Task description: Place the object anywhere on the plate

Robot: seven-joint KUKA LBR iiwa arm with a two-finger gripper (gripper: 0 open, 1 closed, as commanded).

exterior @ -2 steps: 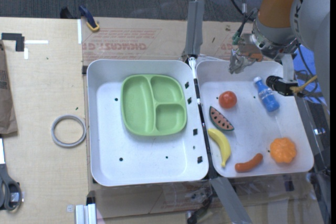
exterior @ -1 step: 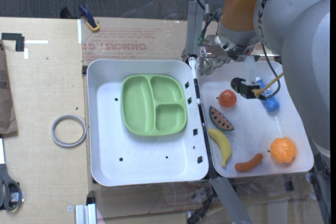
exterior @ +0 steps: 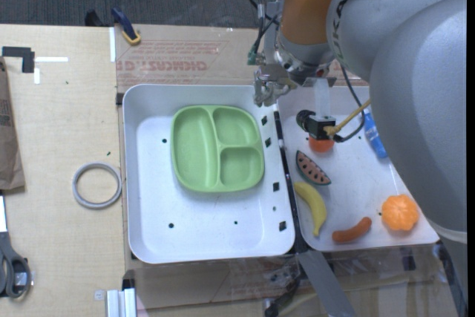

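A green plate point(exterior: 217, 148) with three compartments lies in the left white bin point(exterior: 148, 234), toward its back, and nothing is on it. My gripper point(exterior: 265, 93) hangs over the back end of the divider between the two bins, just beyond the plate's far right corner. No object shows at its tip. In the right bin point(exterior: 356, 182) lie a watermelon slice point(exterior: 313, 168), a banana point(exterior: 313, 208), a sausage point(exterior: 351, 231) and an orange point(exterior: 401, 213). A small red piece point(exterior: 321, 143) sits under a black part near the back.
The grey arm covers the back right of the right bin. A blue object point(exterior: 375, 136) lies along that bin's right side. On the bench to the left are a tape ring point(exterior: 97, 184) and scissors point(exterior: 13, 271). A blue clamp point(exterior: 128, 27) sits behind.
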